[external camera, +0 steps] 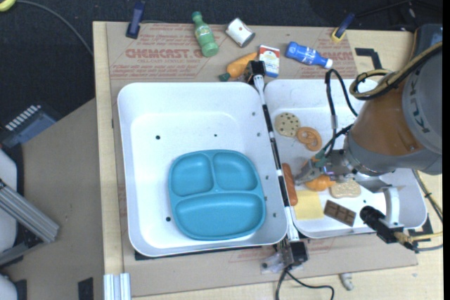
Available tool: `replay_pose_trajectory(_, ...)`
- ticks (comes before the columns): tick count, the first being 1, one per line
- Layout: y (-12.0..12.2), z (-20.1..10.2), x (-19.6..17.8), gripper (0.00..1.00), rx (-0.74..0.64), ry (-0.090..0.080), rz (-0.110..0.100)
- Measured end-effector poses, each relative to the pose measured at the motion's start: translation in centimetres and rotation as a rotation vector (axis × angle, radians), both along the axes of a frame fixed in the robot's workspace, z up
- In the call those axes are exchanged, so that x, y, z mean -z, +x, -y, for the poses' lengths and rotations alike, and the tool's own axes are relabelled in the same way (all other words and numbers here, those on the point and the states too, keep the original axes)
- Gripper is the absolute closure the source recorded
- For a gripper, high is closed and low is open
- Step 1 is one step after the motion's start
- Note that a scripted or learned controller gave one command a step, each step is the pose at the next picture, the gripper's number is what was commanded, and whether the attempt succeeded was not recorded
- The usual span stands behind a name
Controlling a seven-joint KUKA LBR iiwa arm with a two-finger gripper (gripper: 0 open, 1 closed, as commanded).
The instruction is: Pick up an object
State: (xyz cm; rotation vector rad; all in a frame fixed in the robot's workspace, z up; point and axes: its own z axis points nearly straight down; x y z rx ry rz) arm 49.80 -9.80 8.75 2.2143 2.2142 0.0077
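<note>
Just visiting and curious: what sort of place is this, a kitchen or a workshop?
Probably a robotics lab, not a kitchen. A robot arm reaches over two white bins on a bench, the food looks like toys, and loose cables trail around.

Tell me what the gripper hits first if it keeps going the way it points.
Probably the hot dog by the right bin's left wall. The gripper points left and down, with the carrot right beside it. Depth is unclear from this slant, so it might meet the bin floor first.
</note>
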Motion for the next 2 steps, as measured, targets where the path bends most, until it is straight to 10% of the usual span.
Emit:
replay_pose_trajectory(1, 0.0, 0.1, -1.0, 1.00, 0.001, -0.002, 0.001)
replay_pose_trajectory(2, 3.2, -6.4, -9.8, 1.00, -0.002, 0.005, -0.009)
